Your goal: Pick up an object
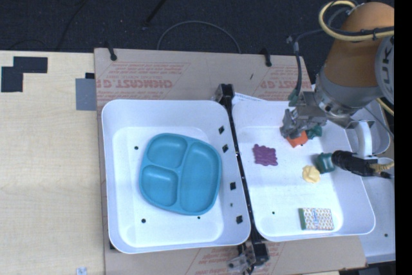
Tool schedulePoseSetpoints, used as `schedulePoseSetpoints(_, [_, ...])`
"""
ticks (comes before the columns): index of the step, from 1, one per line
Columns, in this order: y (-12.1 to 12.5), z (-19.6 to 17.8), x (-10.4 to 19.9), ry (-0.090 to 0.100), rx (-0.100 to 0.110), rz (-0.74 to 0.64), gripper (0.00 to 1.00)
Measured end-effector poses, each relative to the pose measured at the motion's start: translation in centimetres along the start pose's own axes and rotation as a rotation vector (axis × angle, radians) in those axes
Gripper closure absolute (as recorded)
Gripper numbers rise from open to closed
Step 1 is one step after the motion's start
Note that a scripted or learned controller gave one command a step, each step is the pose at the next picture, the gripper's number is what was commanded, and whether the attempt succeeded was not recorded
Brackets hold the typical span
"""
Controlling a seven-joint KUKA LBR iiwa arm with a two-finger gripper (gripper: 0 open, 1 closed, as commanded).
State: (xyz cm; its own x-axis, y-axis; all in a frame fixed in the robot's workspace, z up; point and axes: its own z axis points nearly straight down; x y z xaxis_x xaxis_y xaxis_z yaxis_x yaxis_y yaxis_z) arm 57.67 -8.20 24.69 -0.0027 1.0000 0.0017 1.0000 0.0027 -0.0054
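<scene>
The robot's hand [297, 130] hangs over the right-hand bin [283, 203], touching a small orange object [296, 140]; whether it grips it cannot be told.

White bins: two, a left bin [125, 219] and a right bin [283, 203], side by side.
Blue plate [180, 172]: one, in the left bin.
Compartments in the blue plate: three.
Purple bumpy piece [264, 155]: one, in the right bin.
Yellow lump [311, 174]: one, in the right bin.
Patterned block [316, 219] with a green edge: one, in the right bin.
Orange piece [297, 140]: one, in the right bin, right at the gripper [297, 129].
Gripper: one.
Cardboard sheet [167, 74] under the bins: one.
Flat patches on the bench top, left of the bins: two, namely one black stepped patch [24, 73] and one grey square patch [84, 93].
</scene>
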Motion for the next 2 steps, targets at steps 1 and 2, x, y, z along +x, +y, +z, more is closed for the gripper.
schedulePoseSetpoints(1, [-1.3, 1.5, 5.5, 0.001, 0.001, -0.001, 1.0])
schedulePoseSetpoints(2, [-3.3, 2.7, 10.6, 0.0, 0.001, -0.001, 1.0])
